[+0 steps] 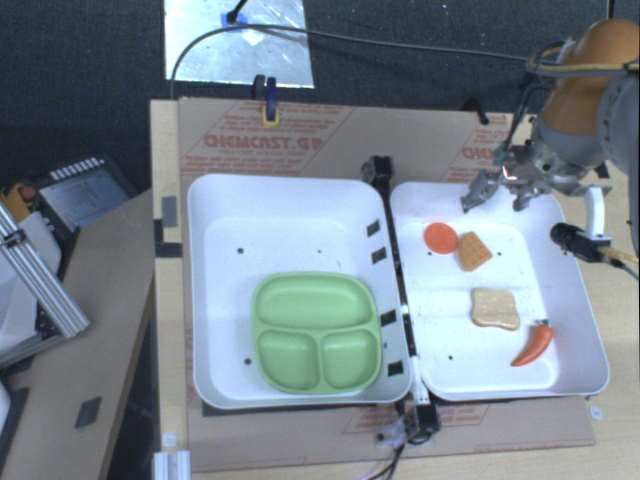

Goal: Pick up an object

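My gripper (503,197) hangs spread and empty over the far rim of the right bin (575,298). Nothing is picked yet: the disc (440,237) lies nearest it, the cracker (473,251) beside that, with the toast (495,309) and pepper (533,344) farther off.

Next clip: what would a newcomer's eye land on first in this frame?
Probably the green tray, large against the left bin. Next, the food pieces in the right bin: an orange disc touching a brown piece, a slice of toast below them, and a chili toward the near right corner. The gripper hangs with fingers spread over that bin's far edge, holding nothing.
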`<state>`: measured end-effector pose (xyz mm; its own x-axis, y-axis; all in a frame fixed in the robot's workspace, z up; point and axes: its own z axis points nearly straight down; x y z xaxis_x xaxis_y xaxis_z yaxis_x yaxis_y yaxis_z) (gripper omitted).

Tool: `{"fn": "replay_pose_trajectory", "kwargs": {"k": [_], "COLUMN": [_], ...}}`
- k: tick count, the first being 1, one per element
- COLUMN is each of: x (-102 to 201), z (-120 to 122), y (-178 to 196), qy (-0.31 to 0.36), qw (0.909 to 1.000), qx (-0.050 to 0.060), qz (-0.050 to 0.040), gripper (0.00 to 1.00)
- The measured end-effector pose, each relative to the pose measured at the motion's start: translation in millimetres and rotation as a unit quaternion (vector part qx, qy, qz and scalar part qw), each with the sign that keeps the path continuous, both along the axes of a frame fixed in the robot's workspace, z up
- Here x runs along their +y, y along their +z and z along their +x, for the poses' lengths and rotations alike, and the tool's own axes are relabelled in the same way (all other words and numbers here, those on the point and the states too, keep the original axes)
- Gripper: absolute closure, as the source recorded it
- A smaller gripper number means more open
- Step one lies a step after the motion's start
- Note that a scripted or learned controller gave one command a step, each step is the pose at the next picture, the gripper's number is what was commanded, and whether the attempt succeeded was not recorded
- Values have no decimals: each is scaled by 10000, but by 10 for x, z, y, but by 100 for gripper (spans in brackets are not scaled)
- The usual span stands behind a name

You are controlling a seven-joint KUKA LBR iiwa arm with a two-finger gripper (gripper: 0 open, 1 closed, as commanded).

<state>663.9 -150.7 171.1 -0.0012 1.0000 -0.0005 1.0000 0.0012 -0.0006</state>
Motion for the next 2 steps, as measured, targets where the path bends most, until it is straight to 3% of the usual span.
{"fn": "replay_pose_trajectory", "kwargs": {"k": [2], "x": [76], "z": [29], "y": [-876], "qy": [20], "qw": [10000], "qx": [-14], "qz": [-3], "gripper": [0]}}
